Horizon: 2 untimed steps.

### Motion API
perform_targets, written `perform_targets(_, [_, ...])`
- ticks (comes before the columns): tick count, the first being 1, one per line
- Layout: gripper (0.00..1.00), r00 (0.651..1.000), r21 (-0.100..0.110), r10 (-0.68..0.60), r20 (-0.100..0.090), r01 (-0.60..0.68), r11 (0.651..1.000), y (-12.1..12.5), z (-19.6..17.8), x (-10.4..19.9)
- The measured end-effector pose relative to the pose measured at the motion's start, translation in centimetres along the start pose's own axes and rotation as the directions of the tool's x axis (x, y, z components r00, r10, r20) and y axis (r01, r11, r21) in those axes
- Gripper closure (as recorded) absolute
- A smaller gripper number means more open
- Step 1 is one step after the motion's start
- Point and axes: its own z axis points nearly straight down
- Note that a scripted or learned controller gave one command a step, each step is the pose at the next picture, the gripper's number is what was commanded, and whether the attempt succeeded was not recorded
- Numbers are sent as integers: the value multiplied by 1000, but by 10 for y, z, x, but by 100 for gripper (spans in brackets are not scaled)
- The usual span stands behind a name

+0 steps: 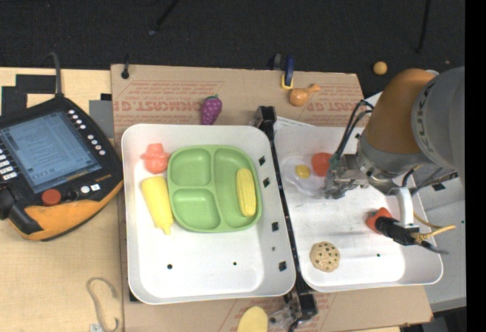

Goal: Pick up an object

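Descending into right bin (425, 266), gripper (334, 188) low beside red piece (321, 163) and yellow piece (303, 170) at far-left; grasp state unreadable. Advise centring over red piece before closing, clear of bin wall.

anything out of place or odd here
Yes: a few toys lie outside the bins, namely purple grapes and an orange pear-like piece on the cardboard behind, and a yellow piece at the front edge.
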Motion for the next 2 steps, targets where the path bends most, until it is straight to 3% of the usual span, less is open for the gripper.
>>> perform_targets(2, [100,1000,-8,-3,2,3,1000,3,-107,-5])
